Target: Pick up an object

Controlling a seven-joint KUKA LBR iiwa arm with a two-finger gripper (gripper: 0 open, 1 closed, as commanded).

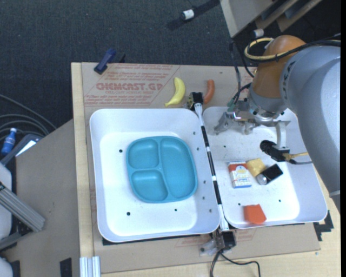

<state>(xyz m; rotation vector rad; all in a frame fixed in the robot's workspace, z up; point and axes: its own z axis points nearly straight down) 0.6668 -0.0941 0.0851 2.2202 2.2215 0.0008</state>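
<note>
From my remote seat I look down on a dark grey carpeted floor (81, 27) that fills the top of the view and runs down the left side. A bench top (135, 81) of pale brown board sits in the middle, printed with red lettering (I read "CHEMCAST" on it). Black cables (21, 116) curve over the carpet at the left, near a grey metal rail (21, 208) lying at a slant. A beige piece of furniture (254, 13) stands at the top right. The light is even and soft, with faint shadows.
</note>
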